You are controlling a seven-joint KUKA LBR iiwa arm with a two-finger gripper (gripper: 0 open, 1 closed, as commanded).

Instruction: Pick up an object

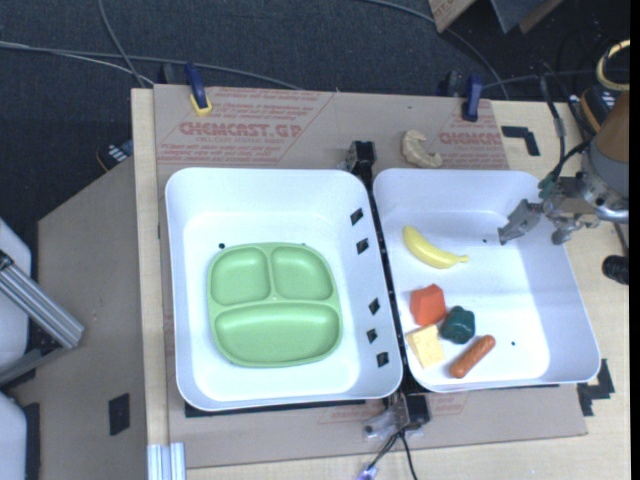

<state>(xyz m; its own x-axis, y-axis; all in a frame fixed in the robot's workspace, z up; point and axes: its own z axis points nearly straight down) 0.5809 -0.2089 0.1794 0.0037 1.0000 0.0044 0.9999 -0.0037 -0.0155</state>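
We see a pale green plastic divided tray [273, 303] with three compartments lying flat in the left shallow white bin [190, 208], whose inner right wall carries a row of small black clips [366, 278]. On the brown printed cardboard sheet [240, 123] behind the bins, a blue clamp [198, 90] and another blue clamp [471, 96] grip the far edge, and a crumpled beige lump [421, 149] sits just beyond the bins. Grey cables [110, 28] trail over the dark carpeted floor [300, 38].
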